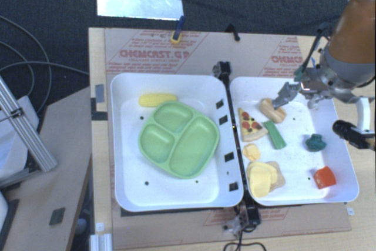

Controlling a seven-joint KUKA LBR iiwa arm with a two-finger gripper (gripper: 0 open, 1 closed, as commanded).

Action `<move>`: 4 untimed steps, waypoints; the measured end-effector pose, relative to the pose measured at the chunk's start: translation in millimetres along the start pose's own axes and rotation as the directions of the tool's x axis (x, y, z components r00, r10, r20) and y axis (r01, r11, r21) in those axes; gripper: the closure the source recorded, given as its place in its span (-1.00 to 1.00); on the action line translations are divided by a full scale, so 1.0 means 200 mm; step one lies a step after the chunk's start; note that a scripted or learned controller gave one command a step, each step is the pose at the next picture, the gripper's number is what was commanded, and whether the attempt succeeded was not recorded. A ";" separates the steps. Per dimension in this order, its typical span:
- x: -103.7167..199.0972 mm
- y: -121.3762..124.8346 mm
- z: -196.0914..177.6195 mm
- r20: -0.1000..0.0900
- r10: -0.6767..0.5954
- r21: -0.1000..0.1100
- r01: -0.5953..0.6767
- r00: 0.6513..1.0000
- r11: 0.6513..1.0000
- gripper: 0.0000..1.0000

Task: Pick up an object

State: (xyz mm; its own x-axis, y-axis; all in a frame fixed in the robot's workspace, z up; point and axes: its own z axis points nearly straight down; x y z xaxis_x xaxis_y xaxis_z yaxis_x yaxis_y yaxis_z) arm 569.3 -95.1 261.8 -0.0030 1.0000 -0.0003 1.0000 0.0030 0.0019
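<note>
Arm enters from the right, orange band above the wrist; gripper [296, 93] hangs over the upper part of the right bin [343, 153], one grey finger [286, 94] angled down toward a tan bread-like piece [272, 110]. Cannot tell whether the hand is spread or pressed together; nothing visible between its fingers. Right bin contents: tan piece just under the finger tip; pizza slice [251, 124] near the bin's left wall; green stick [274, 134] just right of the pizza, below the tan piece; small yellow piece [251, 152] below the pizza; larger yellow-and-tan item [264, 178] at the lower left; teal object [315, 142] toward the right; red-orange block [324, 177] at the lower right. Left bin [126, 144]: green divided plate [178, 139] near centre, yellow corn cob [157, 100] just beside its upper left rim
</note>
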 end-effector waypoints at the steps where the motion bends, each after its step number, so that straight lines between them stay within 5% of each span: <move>1: 0.21 -0.36 0.40 -0.004 0.002 0.009 -0.002 1.000 1.000 -1.00; 2: 0.44 -0.18 0.39 -0.001 -0.005 -0.002 0.005 1.000 1.000 -1.00; 3: 0.43 -0.18 0.33 -0.001 0.001 -0.002 -0.001 1.000 1.000 1.00; 4: 0.82 -0.22 0.25 -0.004 -0.009 -0.001 0.009 1.000 1.000 1.00</move>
State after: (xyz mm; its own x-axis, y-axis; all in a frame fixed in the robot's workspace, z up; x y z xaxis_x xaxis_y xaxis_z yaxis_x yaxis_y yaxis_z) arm 525.9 68.2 211.4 -0.0120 0.9999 0.0034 0.9999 0.0119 0.0030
